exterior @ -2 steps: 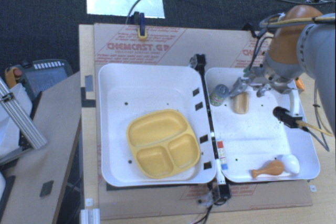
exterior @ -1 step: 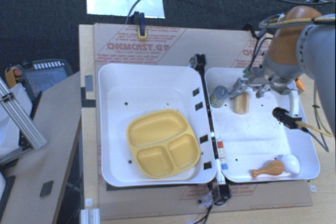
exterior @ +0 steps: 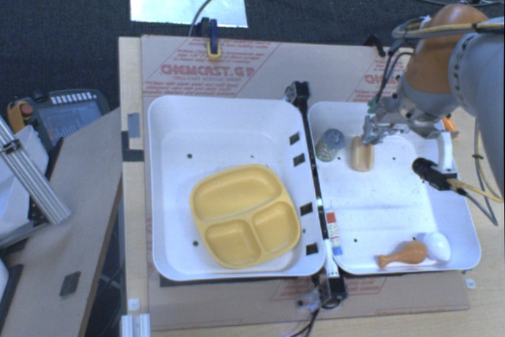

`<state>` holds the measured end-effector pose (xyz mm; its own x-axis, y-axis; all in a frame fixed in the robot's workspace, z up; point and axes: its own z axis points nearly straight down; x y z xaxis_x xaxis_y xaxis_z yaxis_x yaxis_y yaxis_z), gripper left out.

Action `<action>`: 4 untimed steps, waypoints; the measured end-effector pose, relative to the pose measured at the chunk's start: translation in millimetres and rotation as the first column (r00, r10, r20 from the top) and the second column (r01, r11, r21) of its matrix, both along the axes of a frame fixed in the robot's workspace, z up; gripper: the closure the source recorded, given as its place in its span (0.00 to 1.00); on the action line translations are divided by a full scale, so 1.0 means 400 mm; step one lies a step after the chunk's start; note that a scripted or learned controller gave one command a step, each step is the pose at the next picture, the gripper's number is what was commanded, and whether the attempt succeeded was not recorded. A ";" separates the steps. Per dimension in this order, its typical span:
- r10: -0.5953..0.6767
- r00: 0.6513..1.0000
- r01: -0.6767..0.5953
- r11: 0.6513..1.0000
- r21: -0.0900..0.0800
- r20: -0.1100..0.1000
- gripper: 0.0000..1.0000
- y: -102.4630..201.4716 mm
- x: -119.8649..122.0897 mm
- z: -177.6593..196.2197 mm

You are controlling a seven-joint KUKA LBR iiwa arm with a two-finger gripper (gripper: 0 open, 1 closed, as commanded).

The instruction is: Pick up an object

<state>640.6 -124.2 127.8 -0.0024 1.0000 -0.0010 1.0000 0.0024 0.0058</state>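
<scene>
Two objects crowd the pick point in the right bin (exterior: 465,233): a tan block (exterior: 361,155) and a can (exterior: 329,144) just beside it. Risk: descending fingers may strike the block's top or nudge the can, toppling either. The gripper (exterior: 374,130) hovers at the block's upper end; finger spacing cannot be determined, and nothing is visibly held.

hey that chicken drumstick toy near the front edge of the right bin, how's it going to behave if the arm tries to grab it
The drumstick looks like smooth moulded plastic, so probably rigid, light and a bit slippery. Its rounded body narrows to a thin handle, so it may pivot or roll when nudged. It lies against a white egg near the right bin wall, which could crowd the end effector.
</scene>
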 end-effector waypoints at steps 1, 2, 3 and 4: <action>0.002 1.000 -0.002 1.000 0.000 0.001 1.00 0.000 0.004 0.110; 0.003 1.000 -0.003 1.000 -0.001 0.002 1.00 -0.001 0.009 0.244; 0.006 1.000 -0.006 1.000 0.003 -0.005 1.00 0.135 -0.015 0.224; 0.008 1.000 -0.008 1.000 0.003 -0.003 1.00 0.287 -0.021 0.250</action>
<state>632.2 -9.3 227.7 -0.0107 0.9999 0.0025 0.9999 0.0107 0.0029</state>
